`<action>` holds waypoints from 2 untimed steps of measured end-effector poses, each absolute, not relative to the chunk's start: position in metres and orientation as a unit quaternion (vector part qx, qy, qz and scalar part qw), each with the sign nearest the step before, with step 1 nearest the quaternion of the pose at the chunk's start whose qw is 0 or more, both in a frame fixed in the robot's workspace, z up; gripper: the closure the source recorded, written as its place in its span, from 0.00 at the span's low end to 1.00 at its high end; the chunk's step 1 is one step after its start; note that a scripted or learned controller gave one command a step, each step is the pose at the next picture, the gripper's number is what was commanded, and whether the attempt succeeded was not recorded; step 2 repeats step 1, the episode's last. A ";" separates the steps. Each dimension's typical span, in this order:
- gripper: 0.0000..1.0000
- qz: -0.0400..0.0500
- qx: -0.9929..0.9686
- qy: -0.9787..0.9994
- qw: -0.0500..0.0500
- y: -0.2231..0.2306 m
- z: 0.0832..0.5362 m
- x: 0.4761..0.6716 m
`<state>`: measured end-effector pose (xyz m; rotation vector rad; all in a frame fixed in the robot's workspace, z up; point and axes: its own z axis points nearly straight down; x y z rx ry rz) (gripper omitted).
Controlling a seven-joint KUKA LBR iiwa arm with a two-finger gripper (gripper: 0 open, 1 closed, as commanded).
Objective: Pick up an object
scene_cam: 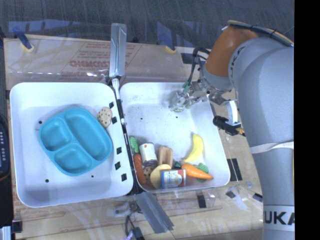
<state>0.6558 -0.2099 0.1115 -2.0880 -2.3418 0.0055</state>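
My gripper (179,102) hangs over the far part of the right bin (150,96), near its back wall. Nothing shows between its fingers. A heap of toy food lies along the near side of that bin: a yellow banana (195,148), an orange carrot (197,172), a small can with a blue label (172,178), a white cylinder with a red band (147,151), a tan piece (165,156) and a green piece (134,144). The gripper stands well behind the heap, apart from all of it.
The left bin (30,189) holds a blue divided plate (75,141) and a speckled cookie (104,116) at its right wall. A grey divider bar (118,49) stands between the bins at the back. The grey arm (260,84) fills the right side.
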 end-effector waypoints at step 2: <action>1.00 0.001 -0.663 -0.749 0.000 -0.208 0.124 0.658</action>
